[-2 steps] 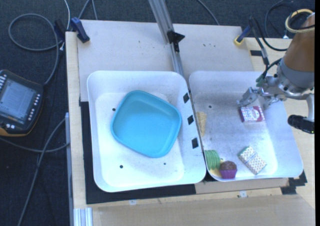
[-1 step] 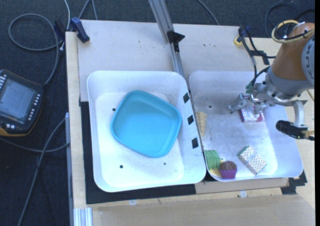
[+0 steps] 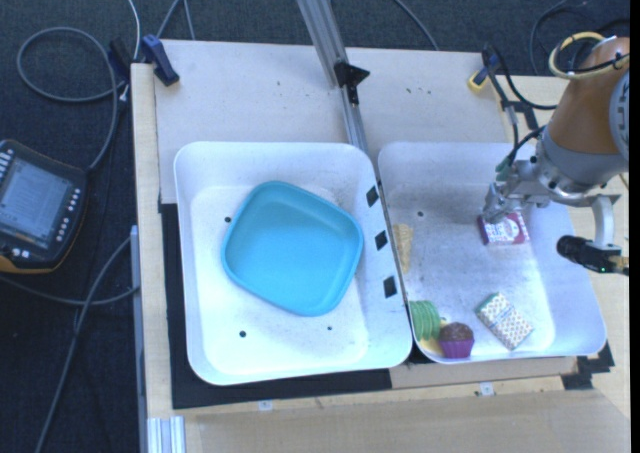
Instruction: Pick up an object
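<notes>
From the camera view, the gripper (image 3: pixel 500 209) hangs low over the right bin (image 3: pixel 440 166), near that bin's far right corner, with its tips right at the top left edge of a small pink-and-white packet (image 3: pixel 505 230). Whether the fingers are apart or together cannot be made out here; they merge into one grey block, and the packet lies below them on the bin floor, not visibly between them. So I would not call it held.

The packet sits flat in the right half of the right bin, well apart from the things along the near edge: a patterned little box (image 3: pixel 505 320), a purple cupcake-like toy (image 3: pixel 456 339) and a green ridged piece (image 3: pixel 426 318) at the near left corner. A pale yellow item (image 3: pixel 401 239) lies against the left wall.

My judgement: the packet looks light and somewhat soft, probably a wrapped or foil pouch, so it may crumple or slide on the smooth white plastic. Pinching it across its short sides, from straight above, seems the safest hold.

The left bin (image 3: pixel 200 166) carries a light blue square plate (image 3: pixel 292 247) near its middle.

There is printing on the packet, but it is too small to read; no brand is legible anywhere.
</notes>
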{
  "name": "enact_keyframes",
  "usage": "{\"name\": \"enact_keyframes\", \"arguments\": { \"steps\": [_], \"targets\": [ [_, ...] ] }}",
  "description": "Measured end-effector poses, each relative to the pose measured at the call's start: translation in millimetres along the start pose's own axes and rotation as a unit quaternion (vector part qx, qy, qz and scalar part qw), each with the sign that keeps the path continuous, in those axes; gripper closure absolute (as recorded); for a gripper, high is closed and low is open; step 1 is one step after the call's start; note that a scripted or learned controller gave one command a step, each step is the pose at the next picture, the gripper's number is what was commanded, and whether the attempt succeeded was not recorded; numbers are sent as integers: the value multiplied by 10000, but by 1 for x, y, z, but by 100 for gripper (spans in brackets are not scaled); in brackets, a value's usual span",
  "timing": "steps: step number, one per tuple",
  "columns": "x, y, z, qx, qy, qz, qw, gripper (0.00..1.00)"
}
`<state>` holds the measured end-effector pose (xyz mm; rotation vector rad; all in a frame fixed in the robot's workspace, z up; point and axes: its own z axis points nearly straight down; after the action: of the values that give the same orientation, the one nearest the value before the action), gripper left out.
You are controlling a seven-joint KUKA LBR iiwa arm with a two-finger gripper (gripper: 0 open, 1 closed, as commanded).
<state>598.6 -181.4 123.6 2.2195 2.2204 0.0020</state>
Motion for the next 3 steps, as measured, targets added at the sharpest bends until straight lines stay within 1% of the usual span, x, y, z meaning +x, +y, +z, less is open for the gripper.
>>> {"name": "enact_keyframes", "arguments": {
  "steps": [1, 2, 3],
  "targets": [
    [0, 0, -43, -9, -2, 0, 10000, 100],
    [0, 1, -95, -15, -3, 0, 10000, 100],
    [39, -15, -98, 9, 6, -11, 10000, 100]
  ]
}}
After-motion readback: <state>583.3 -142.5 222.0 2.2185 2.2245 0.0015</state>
